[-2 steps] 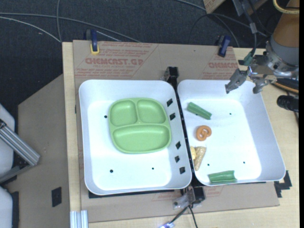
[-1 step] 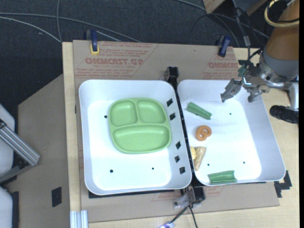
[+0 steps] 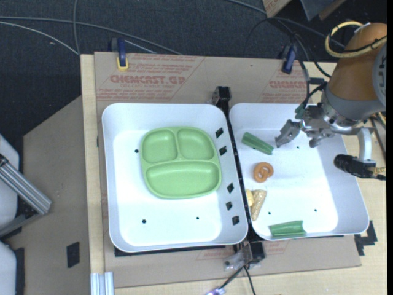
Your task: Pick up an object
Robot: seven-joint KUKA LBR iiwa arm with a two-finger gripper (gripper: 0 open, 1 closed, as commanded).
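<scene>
Landmark: right bin [image 3: 344, 192], white and shallow, its left wall touching the left bin [image 3: 116, 183].
Edges: the pretzel [image 3: 263, 172] lies left of the right bin's middle, near but clear of its left wall; the long green piece [image 3: 257, 143] lies tilted near the bin's upper left corner; the tan wedge [image 3: 256, 202] is just beside the left wall; the green block [image 3: 287, 228] sits against the bin's lower rim.
Open room: the right half of the right bin's floor is bare white.
Gripper [image 3: 301, 137]: over the upper part of the right bin, its 2 fingers spread apart with nothing between them; the left fingertip is just beside the long green piece.
Arm [image 3: 356, 72]: grey with an orange band, entering above the right bin's upper right corner.
Task things, looks: pretzel is orange-brown and ring-shaped; wedge is pale and speckled; 2 pieces are plain green.
Left of the right bin: a green plate [image 3: 181, 162] with 3 compartments rests in the left bin.
Writing: the board [image 3: 153, 78] behind both bins carries red print reading "CHEMCAST GP", partly repeated above the right bin.
</scene>
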